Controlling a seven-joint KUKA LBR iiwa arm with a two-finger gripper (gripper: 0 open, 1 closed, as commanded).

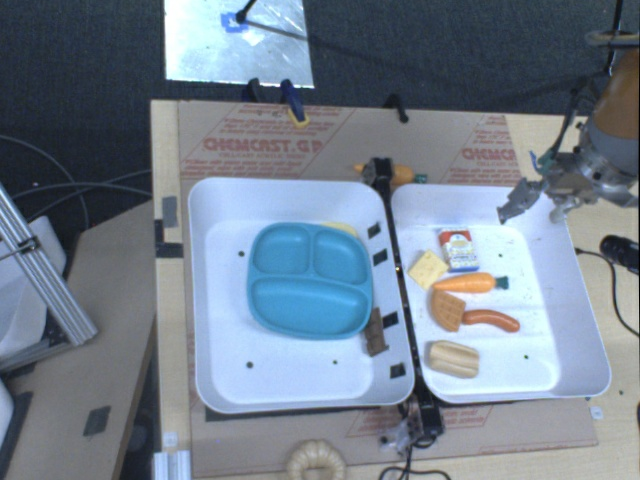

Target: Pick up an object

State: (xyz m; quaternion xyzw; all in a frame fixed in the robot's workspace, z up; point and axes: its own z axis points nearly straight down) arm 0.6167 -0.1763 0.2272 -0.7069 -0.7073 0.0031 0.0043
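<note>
My arm [612,118] looks grey, with an orange band above a rounded silver wrist. Beyond that I see a boxy metal gripper [537,200] with dark fittings and thin dark cables nearby.

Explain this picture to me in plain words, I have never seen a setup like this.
This is one camera looking down at a slant on a bench. A robot arm reaches in from the right; its gripper hangs above the right bin with nothing between its fingers. That bin holds toy food: a small box, a cheese slice, a carrot, a sausage, a bread roll and a brownish piece. The left bin holds a blue divided plate.
</note>
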